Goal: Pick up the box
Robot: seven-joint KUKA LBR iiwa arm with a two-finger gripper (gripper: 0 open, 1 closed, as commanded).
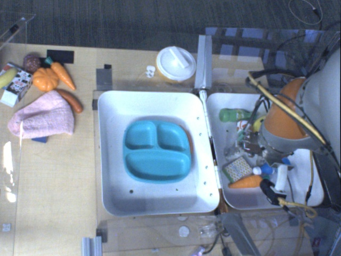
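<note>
Right bin [319, 196]: toy carrot [246, 182] lies nearest the front wall. Just behind it sits the box [237, 168], small, patterned, tilted, near the bin's left wall. Gripper [250, 143] hangs low just above and behind the box, possibly touching it; cables block the view, grip state cannot be told. Green bottle [234, 114] at the back. Left bin [154, 204] holds a blue divided tray [157, 150]. White lid [176, 63] on the bench beyond.
</note>
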